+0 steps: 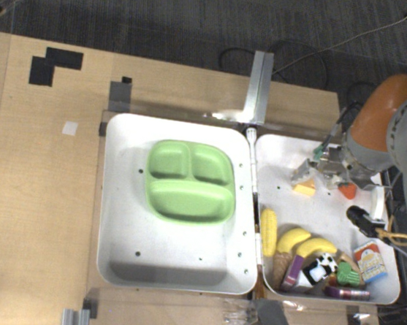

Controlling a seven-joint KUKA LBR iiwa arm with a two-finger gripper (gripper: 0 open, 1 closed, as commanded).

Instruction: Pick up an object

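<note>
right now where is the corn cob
The corn cob lies in the right bin, against its left wall near the front, just left of the bananas.

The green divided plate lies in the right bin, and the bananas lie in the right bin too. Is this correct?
Not quite. The camera view shows the green divided plate in the left bin. The bananas are in the right bin, as you say.

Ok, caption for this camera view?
Grey arm's gripper hovers by a yellow wedge in the cluttered right white bin; green divided plate in the left bin.
</note>
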